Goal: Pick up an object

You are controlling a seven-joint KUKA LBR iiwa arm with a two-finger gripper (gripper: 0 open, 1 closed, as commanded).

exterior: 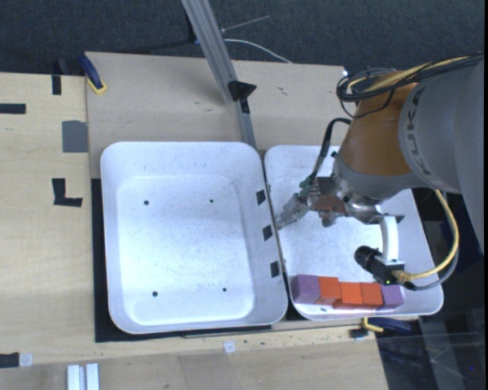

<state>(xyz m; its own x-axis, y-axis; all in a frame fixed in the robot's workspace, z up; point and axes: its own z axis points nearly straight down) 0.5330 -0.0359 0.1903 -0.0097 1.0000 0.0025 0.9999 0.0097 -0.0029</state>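
Observation:
A row of blocks lies along the front wall of the right bin (415,242): a purple block (308,288) at the left, two orange blocks (328,291) (361,294) beside it, and a purple piece (393,296) at the right end. My gripper (294,210) hangs over the right bin's left side, close to the wall shared with the left bin, and points toward the left. It sits well behind the blocks, and I see nothing between its fingers. The grey and orange arm covers the bin's back right part.
The left bin (179,307) stands beside the right one, separated by a shared wall with dark clips. A slanted metal pole (215,47) rises behind the bins. Black tape marks and a blue-yellow clip (93,75) lie on the wooden bench at the left.

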